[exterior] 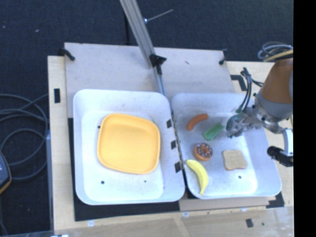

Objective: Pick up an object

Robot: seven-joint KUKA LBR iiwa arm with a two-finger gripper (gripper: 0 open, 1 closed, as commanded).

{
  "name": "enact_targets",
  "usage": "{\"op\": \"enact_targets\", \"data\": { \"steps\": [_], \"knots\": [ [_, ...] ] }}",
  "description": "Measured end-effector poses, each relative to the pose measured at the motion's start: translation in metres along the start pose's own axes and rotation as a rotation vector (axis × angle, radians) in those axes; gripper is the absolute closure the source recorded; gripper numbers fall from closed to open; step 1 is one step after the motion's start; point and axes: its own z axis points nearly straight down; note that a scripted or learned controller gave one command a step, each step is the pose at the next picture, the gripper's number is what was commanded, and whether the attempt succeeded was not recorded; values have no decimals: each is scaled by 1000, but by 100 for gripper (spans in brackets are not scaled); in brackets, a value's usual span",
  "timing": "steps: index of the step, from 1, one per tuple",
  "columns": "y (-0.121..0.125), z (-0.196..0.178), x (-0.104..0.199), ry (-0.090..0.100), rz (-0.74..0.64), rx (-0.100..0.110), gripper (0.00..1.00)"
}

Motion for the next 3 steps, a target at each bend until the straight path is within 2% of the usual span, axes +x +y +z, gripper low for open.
{"op": "enact_targets", "data": {
  "steps": [1, 2, 3],
  "knots": [
    [-4, -41, 0, 0, 0, 0, 100],
    [-4, -98, -1, -1, 0, -1, 100],
    [8, -94, 47, 0, -2, 3, 100]
  ]
}}
